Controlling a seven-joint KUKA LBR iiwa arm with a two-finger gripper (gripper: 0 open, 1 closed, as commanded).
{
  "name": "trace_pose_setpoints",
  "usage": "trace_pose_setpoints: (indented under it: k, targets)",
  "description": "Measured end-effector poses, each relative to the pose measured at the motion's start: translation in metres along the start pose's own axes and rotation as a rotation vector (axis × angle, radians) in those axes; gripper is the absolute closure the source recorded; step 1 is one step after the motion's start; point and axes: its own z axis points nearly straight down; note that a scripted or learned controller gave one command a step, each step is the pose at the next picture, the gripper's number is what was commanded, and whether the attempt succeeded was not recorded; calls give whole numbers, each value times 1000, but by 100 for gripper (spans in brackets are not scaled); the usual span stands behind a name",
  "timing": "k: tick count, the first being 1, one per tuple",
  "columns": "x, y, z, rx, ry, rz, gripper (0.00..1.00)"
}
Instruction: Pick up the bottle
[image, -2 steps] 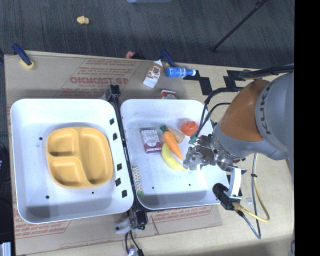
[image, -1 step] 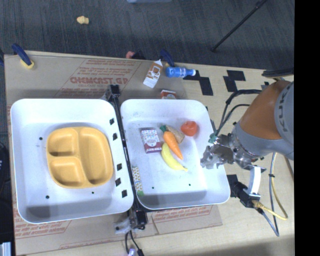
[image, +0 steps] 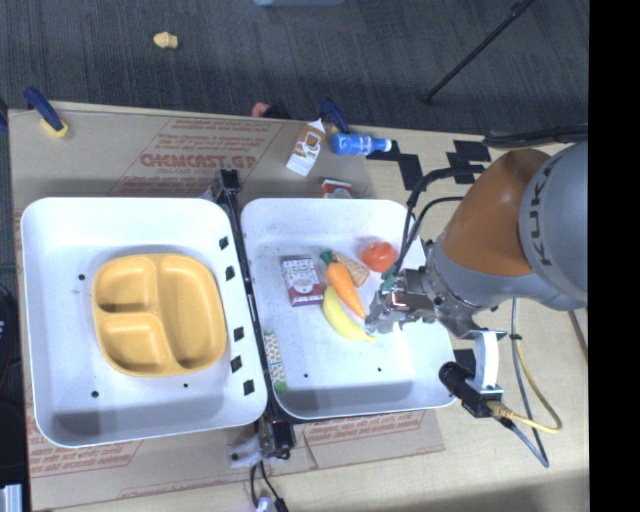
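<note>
Hovering over the right bin (image: 300, 395) now, my big grey-and-orange arm (image: 505, 235) reaching in across its right rim. Beside it, the left bin (image: 50, 330) carries a yellow divided tray (image: 160, 310), well apart from anything I need.

Down in the right bin, there's a small cluster: a yellow banana (image: 343, 316) touching an orange carrot (image: 346, 286), a red tomato (image: 378, 255) just above them, and a dark red packet (image: 300, 279) to their left. My gripper (image: 385, 310) sits low, right at the banana's end.

But the bottle (image: 352, 145), blue, is lying on its side on the bench beyond the bin's far rim, next to a small white carton (image: 306, 148). So I'm in the wrong spot, I reckon! To do this well, I should lift clear of the fruit, carry over the far rim, line my fingers across the bottle's narrow width, and come down squarely so it doesn't roll away.

Now the tricky bits: whether my gripper is spread or closed, I cannot tell, since the wrist hardware blurs into the banana's tip. I can't say if I'm touching the banana either. The bottle's cap end is hard to make out, too small to read.
</note>
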Motion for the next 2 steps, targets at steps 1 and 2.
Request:
trace_pose_setpoints:
  k: [1,2]
  targets:
    - [-48,6,18,-2,-1,320,100]
    - [-56,7,8,-2,0,337,100]
